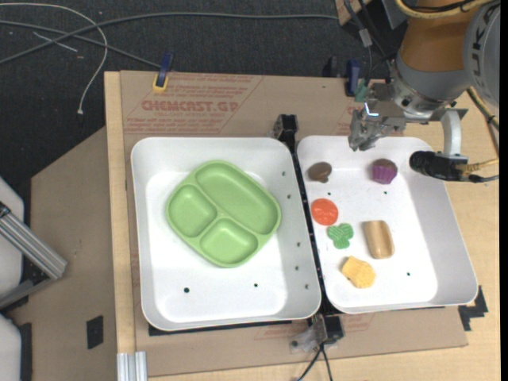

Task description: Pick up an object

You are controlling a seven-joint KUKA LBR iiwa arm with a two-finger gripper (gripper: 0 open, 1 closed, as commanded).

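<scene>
Up at the far rim of the right bin (444, 236), the gripper (363, 140) hangs with its fingertips drawn close together and nothing between them; the jaws look closed, empty. It sits just above the bin's far edge, apart from every object.

Nearest to it lie a small brown piece (319, 171), down and to the left, and a purple piece (384, 171), down and to the right. Neither touches the gripper.

Further toward the near side, an orange-red round piece (324, 211) rests near the bin's left wall, with a green leafy piece (340, 235) just beside it. A tan bread-like roll (378, 238) lies right of those, its long axis running from the far side to the near side of the bin. A yellow piece (359, 272) sits nearest the front, just below the roll.

The left bin (159, 292) holds a green divided plate (223, 213), three compartments, turned at a slant to the bin's walls.

Both bins rest on a cardboard sheet (198, 105). Red printing on it reads roughly "CHEMCAST GP"; the smaller lines under it are too faint to read. A blue-and-yellow clamp (164, 70) grips the sheet's far edge.
</scene>
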